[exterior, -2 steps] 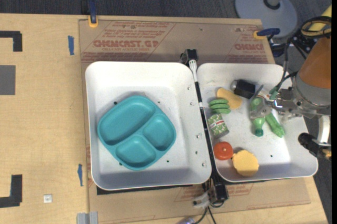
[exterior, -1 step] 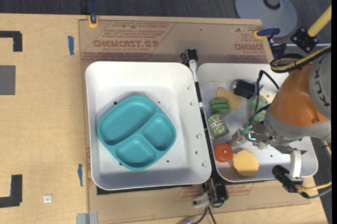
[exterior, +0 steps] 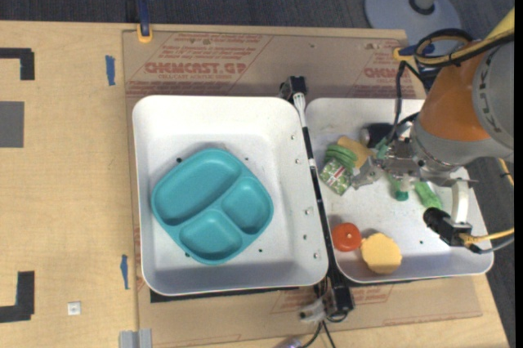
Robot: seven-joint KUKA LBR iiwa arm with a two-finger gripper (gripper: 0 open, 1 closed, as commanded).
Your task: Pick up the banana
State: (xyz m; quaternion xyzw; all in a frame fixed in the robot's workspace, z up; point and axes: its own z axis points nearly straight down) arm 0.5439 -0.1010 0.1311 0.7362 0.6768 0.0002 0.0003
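**Arm low over the right bin, banana beside the gripper**

Grey and orange, the arm (exterior: 470,105) stands highest and reaches in over the right bin's (exterior: 409,263) far right corner. Its gripper (exterior: 382,162) is down in the middle of that bin. Whether the jaws are apart or together cannot be told from this angle, and nothing can be seen clamped between them.

Below it all is the worktop (exterior: 65,175). A brown printed sheet (exterior: 204,60) on it lies under the right bin and spreads out behind it. The left bin (exterior: 163,118) touches the right bin's left wall and holds a teal divided plate (exterior: 212,204).

Inside the right bin, the banana (exterior: 351,149), a pale yellow piece, lies in the left half just left of the gripper, against a green packet (exterior: 335,175). A yellow lump (exterior: 382,253) sits near the bin's near wall, with an orange ball (exterior: 346,237) just beside it on the left. Two small green pieces (exterior: 426,193) lie right of centre, close under the gripper.
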